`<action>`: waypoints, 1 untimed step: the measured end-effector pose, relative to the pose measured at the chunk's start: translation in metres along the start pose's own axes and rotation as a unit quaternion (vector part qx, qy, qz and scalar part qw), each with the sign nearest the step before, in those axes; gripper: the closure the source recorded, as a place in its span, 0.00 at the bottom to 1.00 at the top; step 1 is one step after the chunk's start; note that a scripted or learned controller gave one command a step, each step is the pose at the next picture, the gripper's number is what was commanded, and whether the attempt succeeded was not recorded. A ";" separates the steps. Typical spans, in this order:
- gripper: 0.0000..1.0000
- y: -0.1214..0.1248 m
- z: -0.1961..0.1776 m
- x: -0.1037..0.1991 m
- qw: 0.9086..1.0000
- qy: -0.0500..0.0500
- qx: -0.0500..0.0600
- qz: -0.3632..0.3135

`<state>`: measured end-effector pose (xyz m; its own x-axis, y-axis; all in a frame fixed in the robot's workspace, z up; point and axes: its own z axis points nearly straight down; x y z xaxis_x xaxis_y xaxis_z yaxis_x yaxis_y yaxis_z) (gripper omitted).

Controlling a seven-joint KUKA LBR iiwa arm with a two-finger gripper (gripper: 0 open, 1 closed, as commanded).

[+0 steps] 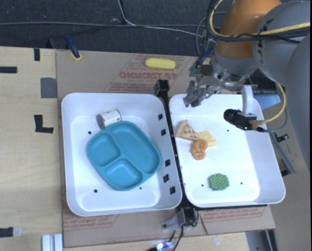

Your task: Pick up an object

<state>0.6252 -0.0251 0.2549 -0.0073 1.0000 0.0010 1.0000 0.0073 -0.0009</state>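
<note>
My gripper hangs over the far left corner of the right bin, its dark fingers pointing down with nothing visible between them. Just below it in that bin lie a tan wedge-shaped piece, a yellow cheese-like slice and an orange pretzel-like ring. A green bumpy ball rests nearer the front of the same bin. The left bin holds a blue divided plate and a small white can lying on its side.
A yellow banana-like object lies on the cardboard behind the bins. The black divider clips run along the seam between the bins. My grey arm with its orange band fills the upper right.
</note>
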 end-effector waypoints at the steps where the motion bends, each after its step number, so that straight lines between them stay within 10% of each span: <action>1: 1.00 0.012 0.002 0.053 1.000 0.000 0.000 0.001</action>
<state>0.6371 0.0281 0.2533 -0.0062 1.0000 0.0002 1.0000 0.0062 -0.0007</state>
